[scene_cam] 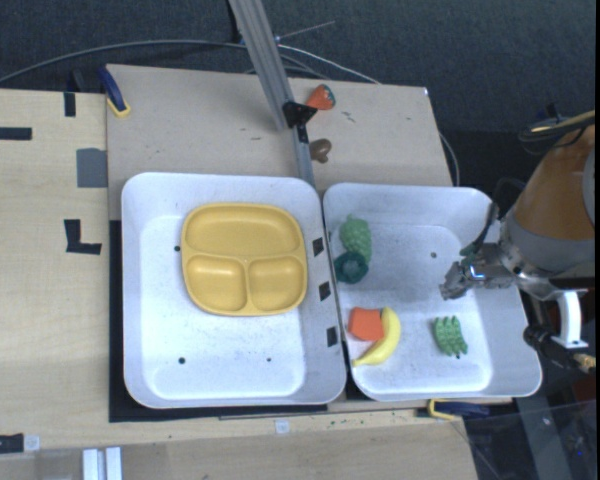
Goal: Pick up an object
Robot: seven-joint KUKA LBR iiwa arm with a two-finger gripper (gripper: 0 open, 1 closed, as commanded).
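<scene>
The right bin (420, 208) holds several toys: a green bumpy vegetable (356, 235) with a dark teal round piece (351, 266) just below it, an orange-red block (365, 324) touching a yellow banana (384, 340), and a small green ridged piece (448, 335). My gripper (458, 279) hangs over the right side of this bin, above and slightly right of the green ridged piece. Nothing shows between its fingers.
The left bin (150, 268) holds a yellow divided plate (245, 258). A grey pole (265, 48) slants across the bench behind the bins, with an orange clip (322, 96) beside it. The arm's orange band (560, 193) rises at the right edge.
</scene>
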